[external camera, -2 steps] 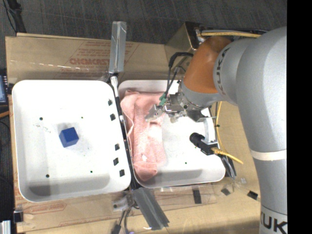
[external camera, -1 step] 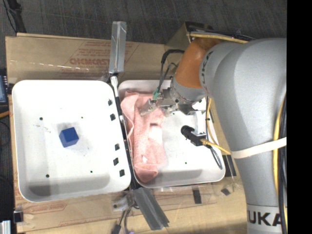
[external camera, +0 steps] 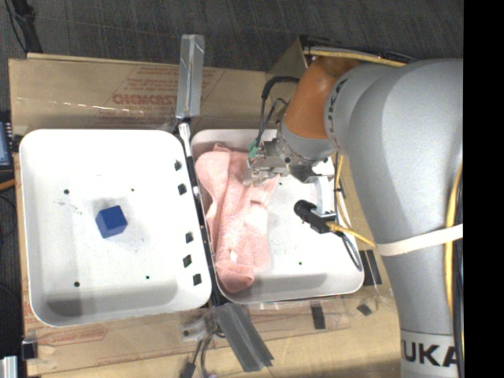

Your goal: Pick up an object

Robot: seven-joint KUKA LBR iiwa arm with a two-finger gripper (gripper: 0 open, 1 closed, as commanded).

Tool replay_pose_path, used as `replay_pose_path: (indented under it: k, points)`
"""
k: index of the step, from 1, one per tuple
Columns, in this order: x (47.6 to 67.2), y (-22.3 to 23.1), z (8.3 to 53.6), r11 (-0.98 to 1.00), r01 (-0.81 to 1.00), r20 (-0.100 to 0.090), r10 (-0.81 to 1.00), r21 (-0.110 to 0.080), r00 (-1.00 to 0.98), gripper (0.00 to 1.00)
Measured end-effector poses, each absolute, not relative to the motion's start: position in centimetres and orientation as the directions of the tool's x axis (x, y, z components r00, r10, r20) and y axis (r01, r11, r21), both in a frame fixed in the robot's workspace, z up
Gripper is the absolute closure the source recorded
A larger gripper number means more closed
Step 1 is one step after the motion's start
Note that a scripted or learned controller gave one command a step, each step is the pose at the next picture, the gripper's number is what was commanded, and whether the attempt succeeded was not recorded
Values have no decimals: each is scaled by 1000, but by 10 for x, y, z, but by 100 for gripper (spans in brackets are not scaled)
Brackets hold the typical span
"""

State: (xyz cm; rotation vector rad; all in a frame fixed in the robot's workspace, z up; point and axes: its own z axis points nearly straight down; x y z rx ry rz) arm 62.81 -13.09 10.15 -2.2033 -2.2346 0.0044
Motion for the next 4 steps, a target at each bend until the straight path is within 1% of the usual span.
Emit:
replay_pose_path:
  k: [1,2,3,4]
  points:
    - [628,-131,102,14,1000,0,1000,-4,-14,0]
    - [629,-130,112,19,1000,1,1000,-5,-19,100]
    - [628,-130,111,19,1000,1,1000,-5,-19,0]
    - [657,-144,227,-222,975,0,975,-1,222,0]
